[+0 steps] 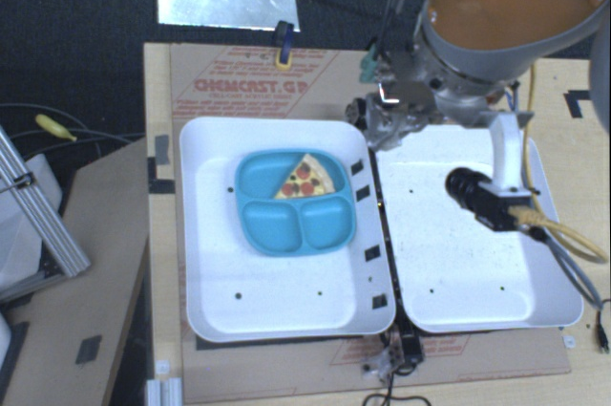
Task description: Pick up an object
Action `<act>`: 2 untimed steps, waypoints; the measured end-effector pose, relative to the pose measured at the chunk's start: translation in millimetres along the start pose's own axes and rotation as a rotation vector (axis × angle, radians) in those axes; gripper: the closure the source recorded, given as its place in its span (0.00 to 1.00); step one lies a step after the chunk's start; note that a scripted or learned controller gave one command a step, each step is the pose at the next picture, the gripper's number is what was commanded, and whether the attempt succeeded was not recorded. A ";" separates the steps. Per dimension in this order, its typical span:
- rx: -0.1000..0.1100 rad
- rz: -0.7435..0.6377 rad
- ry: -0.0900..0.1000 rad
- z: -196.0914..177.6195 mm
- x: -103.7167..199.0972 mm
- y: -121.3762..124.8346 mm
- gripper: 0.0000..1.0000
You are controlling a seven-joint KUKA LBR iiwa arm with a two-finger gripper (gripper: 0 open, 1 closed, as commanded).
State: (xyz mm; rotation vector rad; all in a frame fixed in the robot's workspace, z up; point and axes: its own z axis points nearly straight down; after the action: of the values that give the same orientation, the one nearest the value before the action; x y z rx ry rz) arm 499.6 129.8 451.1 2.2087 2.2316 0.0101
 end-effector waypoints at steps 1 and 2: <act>0.002 0.004 -0.001 -14.7 22.0 -2.7 1.00; 0.009 0.013 -0.004 40.2 -19.5 -14.0 1.00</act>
State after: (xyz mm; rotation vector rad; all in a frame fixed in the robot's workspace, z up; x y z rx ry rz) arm 486.0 110.3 410.7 2.2254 2.2192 -0.0046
